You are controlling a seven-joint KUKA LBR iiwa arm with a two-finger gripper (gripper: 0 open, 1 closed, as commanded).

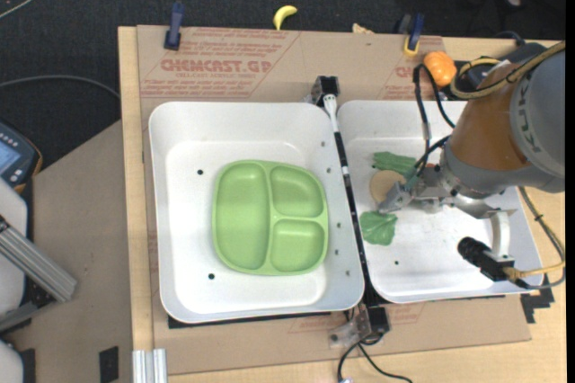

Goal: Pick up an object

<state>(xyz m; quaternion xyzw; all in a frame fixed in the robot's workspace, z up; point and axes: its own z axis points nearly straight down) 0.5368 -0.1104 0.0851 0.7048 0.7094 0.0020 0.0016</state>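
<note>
Camera view: both bins from above
Left bin (171,192): holds a green divided plate (269,217) near its middle
Right bin (431,282): green toy pieces (378,227) and a tan disc (386,184) by its left wall
Pincer (395,199): low over those pieces; open or closed, cannot tell
Arm (503,129): over the bin's right half

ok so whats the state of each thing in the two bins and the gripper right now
green divided plate: flat and upright in the left bin, apart from the arm
tan round piece: lying in the right bin, partly covered by the gripper
green pieces: lying on the right bin floor beside the gripper, one more at
gripper: low in the right bin by the tan piece, nothing clearly held
</note>
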